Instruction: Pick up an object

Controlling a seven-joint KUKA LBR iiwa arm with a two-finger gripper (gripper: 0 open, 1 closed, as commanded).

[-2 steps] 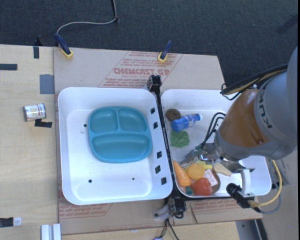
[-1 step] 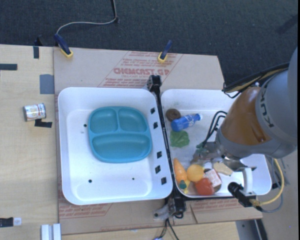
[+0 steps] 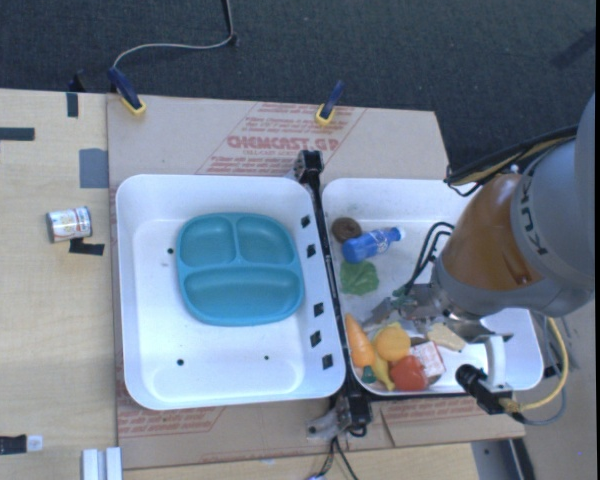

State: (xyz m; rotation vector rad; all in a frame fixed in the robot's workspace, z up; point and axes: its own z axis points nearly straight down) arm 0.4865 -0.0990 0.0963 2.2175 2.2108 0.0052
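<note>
Our gripper [image 3: 412, 306] hangs low in the right bin [image 3: 420, 196], and we cannot tell its state. The toy food pile [image 3: 392, 353] sits just below and left of it, lower middle of the frame. The cardboard [image 3: 270, 138] up top reads "CHEMCAST GP".

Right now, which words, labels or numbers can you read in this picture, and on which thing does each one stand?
"CHEMCAST GP", in red letters, on the brown cardboard sheet under the two bins; the last letters are partly hidden by a black clip.
Smaller red lines below it on the same sheet: too blurred to read.
Label on the small can on the bench at left: too small to read.
Blue bottle in the right bin: no readable text.
</note>
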